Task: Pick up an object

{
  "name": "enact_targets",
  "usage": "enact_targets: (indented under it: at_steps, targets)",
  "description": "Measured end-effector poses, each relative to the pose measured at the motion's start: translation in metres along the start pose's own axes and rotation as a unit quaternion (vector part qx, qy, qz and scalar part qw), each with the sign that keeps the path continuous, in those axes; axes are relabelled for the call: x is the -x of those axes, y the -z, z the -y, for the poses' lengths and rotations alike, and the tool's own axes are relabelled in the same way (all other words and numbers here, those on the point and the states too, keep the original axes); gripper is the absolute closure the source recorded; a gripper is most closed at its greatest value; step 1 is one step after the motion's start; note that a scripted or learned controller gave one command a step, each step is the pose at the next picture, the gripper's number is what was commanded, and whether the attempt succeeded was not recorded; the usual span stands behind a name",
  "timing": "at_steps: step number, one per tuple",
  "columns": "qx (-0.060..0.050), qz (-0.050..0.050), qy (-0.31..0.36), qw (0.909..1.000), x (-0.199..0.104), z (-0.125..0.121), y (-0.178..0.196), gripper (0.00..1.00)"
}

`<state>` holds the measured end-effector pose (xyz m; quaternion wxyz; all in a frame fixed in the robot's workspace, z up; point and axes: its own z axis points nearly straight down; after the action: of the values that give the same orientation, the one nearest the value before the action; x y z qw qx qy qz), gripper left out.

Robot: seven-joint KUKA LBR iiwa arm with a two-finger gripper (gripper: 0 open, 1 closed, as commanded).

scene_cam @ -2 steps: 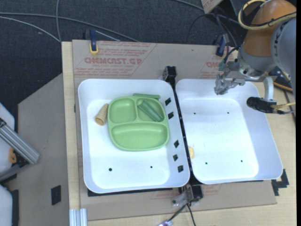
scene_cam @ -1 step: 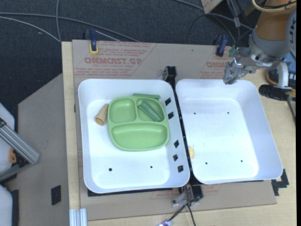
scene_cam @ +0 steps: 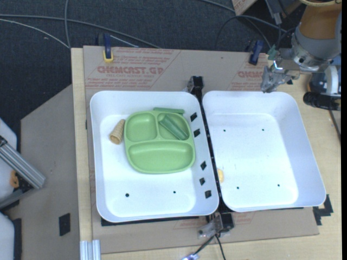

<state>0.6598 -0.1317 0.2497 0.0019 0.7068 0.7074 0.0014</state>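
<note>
a green divided plate (scene_cam: 160, 149) is seen in the left bin (scene_cam: 108, 199), a small tan cone (scene_cam: 116, 131) touching its left edge. the hand (scene_cam: 269, 84) hangs over the right bin's (scene_cam: 303, 161) far rim; its grip cannot be told.

Twin bins, clamped on printed cardboard (scene_cam: 135, 69).
Nearer bin (scene_cam: 255, 150) just under the gripper (scene_cam: 270, 84); farther bin (scene_cam: 152, 196) well off view-left; blue clamp (scene_cam: 255, 52) close beside.

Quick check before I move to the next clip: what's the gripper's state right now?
Gripper: above the far rim of the right bin; open or closed cannot be told at this size, and nothing is seen between its fingers.
</note>
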Motion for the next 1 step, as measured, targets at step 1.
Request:
enact_targets:
  at_steps: [1]
  targets:
    - [-0.003,-0.002,0.002,1.0,-0.0549,0.0161,0.0028,1.0]
